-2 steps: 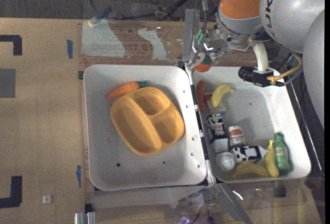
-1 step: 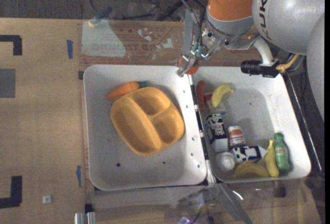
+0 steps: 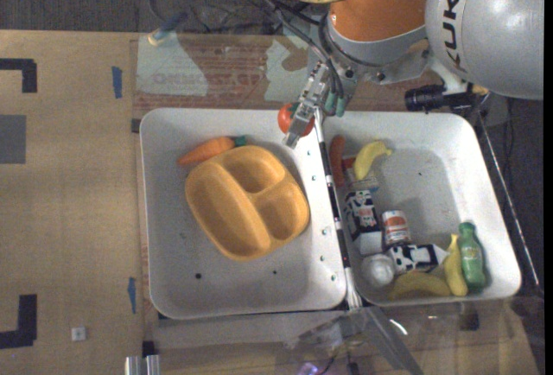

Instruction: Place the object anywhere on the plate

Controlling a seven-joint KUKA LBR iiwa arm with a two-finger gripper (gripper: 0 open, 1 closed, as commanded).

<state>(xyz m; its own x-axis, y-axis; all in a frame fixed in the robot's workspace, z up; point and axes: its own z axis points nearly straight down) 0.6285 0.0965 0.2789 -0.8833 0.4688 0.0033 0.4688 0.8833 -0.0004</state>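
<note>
Hanging over the back right corner of the left bin (image 3: 164, 278), the gripper (image 3: 292, 133) is seen beside a small red-orange object (image 3: 284, 116); whether anything is pinched cannot be told. The yellow 3-compartment plate (image 3: 246, 200) is placed mid-bin, a toy carrot (image 3: 206, 150) touching its back edge.

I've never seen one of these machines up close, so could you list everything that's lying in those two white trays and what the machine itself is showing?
Yellow three-compartment plastic plate: 1, left bin.
Orange toy carrot: 1, left bin, beside plate's upper edge.
Red-orange round toy: 1, left bin's top rim, by the hand.
Yellow toy bananas: 3, right bin.
Green plastic bottle: 1, right bin, lower right.
Small red-labelled can: 1, right bin.
Black-and-white cartons: 2, right bin.
Hand: 1, grey, over the bins' divide.
</note>
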